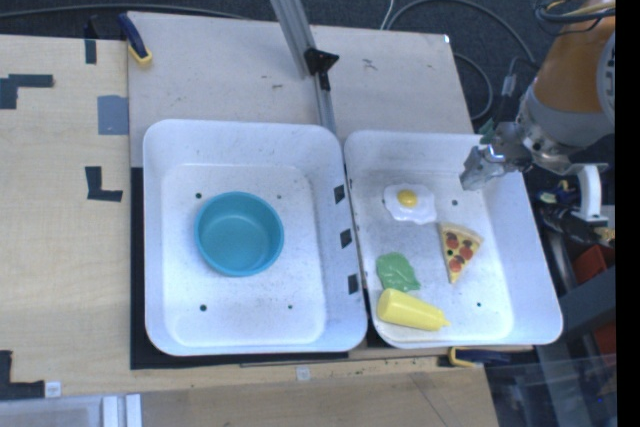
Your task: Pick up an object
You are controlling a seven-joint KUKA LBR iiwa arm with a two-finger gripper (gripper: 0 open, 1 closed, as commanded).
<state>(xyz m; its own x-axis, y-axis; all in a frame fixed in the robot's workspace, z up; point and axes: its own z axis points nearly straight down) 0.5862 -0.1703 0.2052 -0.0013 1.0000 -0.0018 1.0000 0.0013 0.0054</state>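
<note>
Gripper [478, 167] sits over the upper right edge of the right bin [520, 245], at the end of the grey arm with its orange band reaching in from the right. Its state cannot be told from this view: the tip shows as a small grey block, and nothing is seen held in it.

Step in hand, judged: approach. No object is lifted; all lie flat on the bin floor.

Nearest candidate: fried egg [408, 203], just to the left of the gripper and slightly toward the front. Pizza slice [458, 249] lies in front of the gripper, nearly straight below it in the view, a little farther off than the egg. Green leaf piece [397, 271] lies farther front-left, touching or almost touching the yellow piece [408, 312], which is the farthest of the four, near the bin's front wall.

Well away to the left, across the divide between bins, the left bin [170, 315] holds a blue bowl [239, 233]. Both bins rest on the surface [200, 65].

Next move, judged: shift left over the egg, or forward over the pizza slice, then descend to the floor and take hold. Both are thin and flat, so a pinch may slip off; the yellow piece looks bulkier and may grasp more easily, though it calls for a longer reach.
</note>
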